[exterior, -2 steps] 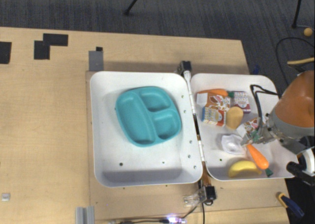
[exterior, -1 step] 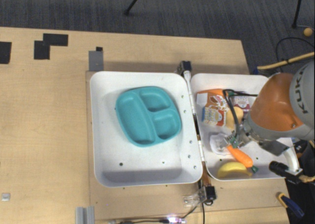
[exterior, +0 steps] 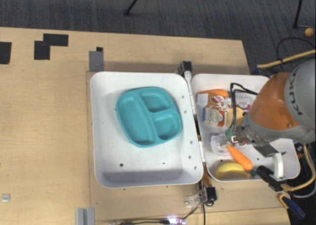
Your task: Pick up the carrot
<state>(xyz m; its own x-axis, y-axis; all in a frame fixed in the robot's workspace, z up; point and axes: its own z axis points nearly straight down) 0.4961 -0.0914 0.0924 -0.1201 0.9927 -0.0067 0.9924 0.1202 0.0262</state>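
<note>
The orange carrot lies slanted in the right bin, near its front wall, with its upper end by the gripper. My gripper hangs low over that bin, right at the carrot's upper end, under the grey and orange wrist. The wrist hides part of the bin's middle.
A yellow banana lies just in front of the carrot, touching it. An orange and white snack packet sits at the back of the right bin. A teal divided plate rests in the left bin. The arm fills the right side.
</note>
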